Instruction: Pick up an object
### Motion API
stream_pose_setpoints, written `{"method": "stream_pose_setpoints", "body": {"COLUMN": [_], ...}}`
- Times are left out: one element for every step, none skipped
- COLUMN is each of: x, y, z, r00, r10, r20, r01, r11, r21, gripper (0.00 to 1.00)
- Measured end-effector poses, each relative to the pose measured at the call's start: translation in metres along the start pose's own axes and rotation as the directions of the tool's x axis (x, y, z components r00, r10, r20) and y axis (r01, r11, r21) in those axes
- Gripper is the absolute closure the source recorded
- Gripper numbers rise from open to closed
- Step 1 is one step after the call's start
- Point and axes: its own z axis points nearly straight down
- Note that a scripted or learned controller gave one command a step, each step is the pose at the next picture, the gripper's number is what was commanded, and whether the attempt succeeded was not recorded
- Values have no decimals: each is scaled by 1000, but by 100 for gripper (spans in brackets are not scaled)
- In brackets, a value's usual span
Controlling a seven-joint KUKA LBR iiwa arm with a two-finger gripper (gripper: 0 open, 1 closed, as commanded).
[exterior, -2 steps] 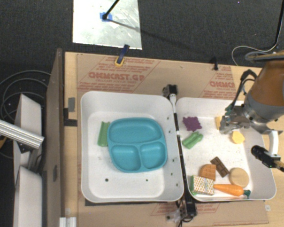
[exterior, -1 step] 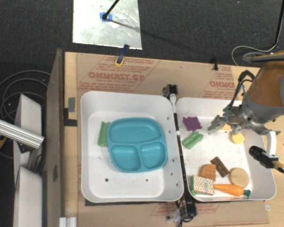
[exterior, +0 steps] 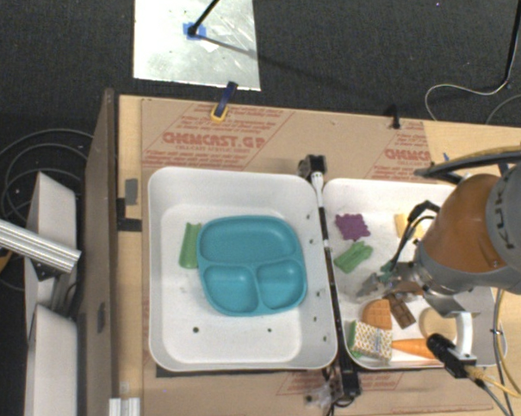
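Camera view showed the gripper (exterior: 393, 282) low in the right bin (exterior: 377, 192), above a brown piece (exterior: 401, 313). Whether its fingers were open or closed could not be told. An orange carrot (exterior: 410, 346) lay lengthwise left to right, near the bin's front edge.

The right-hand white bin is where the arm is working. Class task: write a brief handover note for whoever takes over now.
Gripper: low in the right-hand white bin; nothing seen held.
In this bin: purple toy piece, green ridged piece, round orange-brown piece, patterned block, orange carrot.
Left white bin: teal divided plate, green strip.
Done: approach. Left: grasp and lift one object.
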Motion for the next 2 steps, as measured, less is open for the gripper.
{"method": "stream_pose_setpoints", "body": {"x": [8,8], "y": [-20,-17], "z": [-3,-14], "r00": [1000,1000], "r10": [0,-1], "r20": [-2,-1], "r01": [0,1], "r11": [1000,1000], "r21": [2,-4], "gripper": [0,100]}}
